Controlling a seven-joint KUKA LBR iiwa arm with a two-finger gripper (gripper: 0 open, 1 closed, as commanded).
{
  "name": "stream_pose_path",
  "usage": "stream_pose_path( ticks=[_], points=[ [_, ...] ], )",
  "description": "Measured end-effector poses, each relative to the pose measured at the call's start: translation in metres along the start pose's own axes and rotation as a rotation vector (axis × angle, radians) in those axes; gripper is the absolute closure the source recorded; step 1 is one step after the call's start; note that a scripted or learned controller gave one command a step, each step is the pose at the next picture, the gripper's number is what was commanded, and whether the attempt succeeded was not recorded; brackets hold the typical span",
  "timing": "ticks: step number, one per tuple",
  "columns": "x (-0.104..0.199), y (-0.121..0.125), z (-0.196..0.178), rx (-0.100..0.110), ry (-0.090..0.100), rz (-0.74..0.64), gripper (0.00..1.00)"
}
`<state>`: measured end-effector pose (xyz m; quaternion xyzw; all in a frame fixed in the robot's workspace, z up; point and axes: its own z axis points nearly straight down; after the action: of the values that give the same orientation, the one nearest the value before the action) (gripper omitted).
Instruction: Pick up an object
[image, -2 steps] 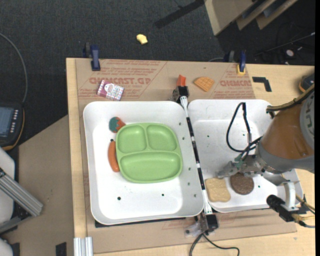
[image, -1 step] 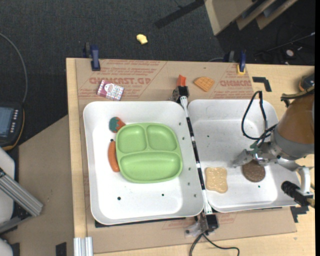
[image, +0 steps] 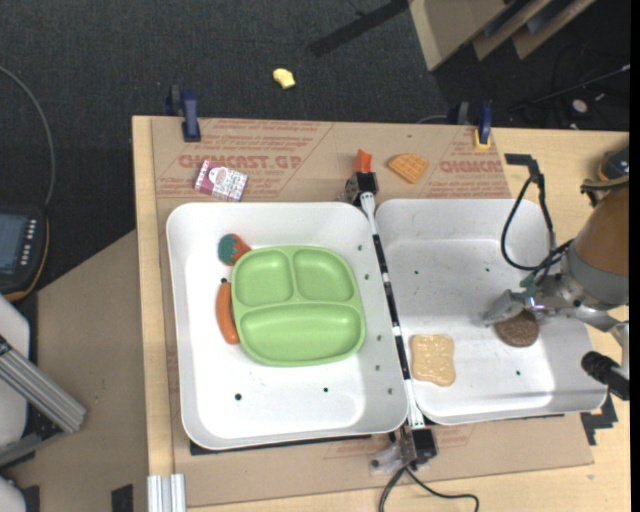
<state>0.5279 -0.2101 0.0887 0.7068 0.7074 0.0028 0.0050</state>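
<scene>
Brown cookie (image: 518, 331) (right bin (image: 450, 240)) touches the gripper (image: 512, 312); its grip seemingly unclear, cannot tell.

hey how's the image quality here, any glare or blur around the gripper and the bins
Camera view: even overhead lighting, soft shadows; the right bin floor looks bright and a little washed out; the green plate in the left bin is sharp; the gripper over the brown disc looks slightly soft, its details hard to read.

Brown round cookie (image: 518, 331), perhaps flat, right bin (image: 450, 240).
</scene>
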Motion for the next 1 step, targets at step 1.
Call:
stream_pose_path(
  ticks=[1],
  points=[
    [-0.0016, 0.0014, -0.013, -0.008, -0.007, 0.001, 1.0]
  ],
)
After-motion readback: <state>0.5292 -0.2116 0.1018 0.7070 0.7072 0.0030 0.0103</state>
